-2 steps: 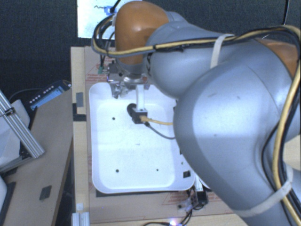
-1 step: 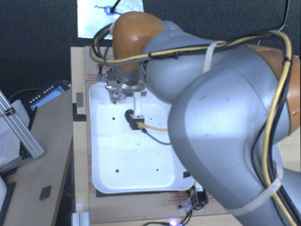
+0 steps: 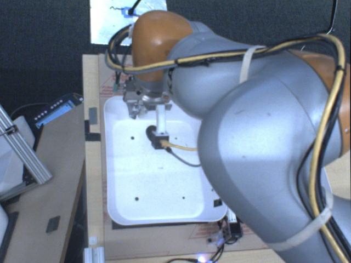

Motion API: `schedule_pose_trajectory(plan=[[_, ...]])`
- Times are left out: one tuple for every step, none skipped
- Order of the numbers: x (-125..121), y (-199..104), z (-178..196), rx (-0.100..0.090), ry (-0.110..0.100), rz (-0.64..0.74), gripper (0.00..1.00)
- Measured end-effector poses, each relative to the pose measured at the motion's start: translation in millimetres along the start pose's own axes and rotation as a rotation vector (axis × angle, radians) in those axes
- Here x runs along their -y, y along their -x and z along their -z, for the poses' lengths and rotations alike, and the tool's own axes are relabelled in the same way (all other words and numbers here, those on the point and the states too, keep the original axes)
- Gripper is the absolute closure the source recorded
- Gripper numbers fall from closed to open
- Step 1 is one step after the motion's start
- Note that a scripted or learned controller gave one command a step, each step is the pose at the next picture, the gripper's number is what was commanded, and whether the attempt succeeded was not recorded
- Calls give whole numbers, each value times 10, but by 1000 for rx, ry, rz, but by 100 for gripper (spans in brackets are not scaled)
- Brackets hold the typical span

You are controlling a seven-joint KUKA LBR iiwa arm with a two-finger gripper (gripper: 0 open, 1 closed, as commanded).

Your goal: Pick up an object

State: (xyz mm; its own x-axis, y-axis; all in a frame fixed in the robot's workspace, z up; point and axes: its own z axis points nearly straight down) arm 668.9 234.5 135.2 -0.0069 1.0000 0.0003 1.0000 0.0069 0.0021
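Note:
My gripper [image 3: 135,112] hangs low over the far left corner of the left white bin [image 3: 118,201], under the orange band of the wrist. The arm's grey body sweeps in from the right, covering the bin's right side and everything beyond it. On the bare part of the bin floor I see just a few small dark dots [image 3: 132,138]. I cannot make out any object between or beside the gripper's tips.
The bin rests on a pale bench [image 3: 93,147]. A silver rail [image 3: 24,152] and a blue-edged device [image 3: 55,109] lie off to the left. A shiny sheet [image 3: 118,15] sits behind the bench. Small wires [image 3: 222,235] lie at the bin's near right corner.

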Motion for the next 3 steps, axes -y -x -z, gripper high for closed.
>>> schedule_pose_trajectory(plan=[[0,-1,49,0,0,0,100],[1,-3,55,0,0,0,100],[2,-3,16,0,0,0,100]])
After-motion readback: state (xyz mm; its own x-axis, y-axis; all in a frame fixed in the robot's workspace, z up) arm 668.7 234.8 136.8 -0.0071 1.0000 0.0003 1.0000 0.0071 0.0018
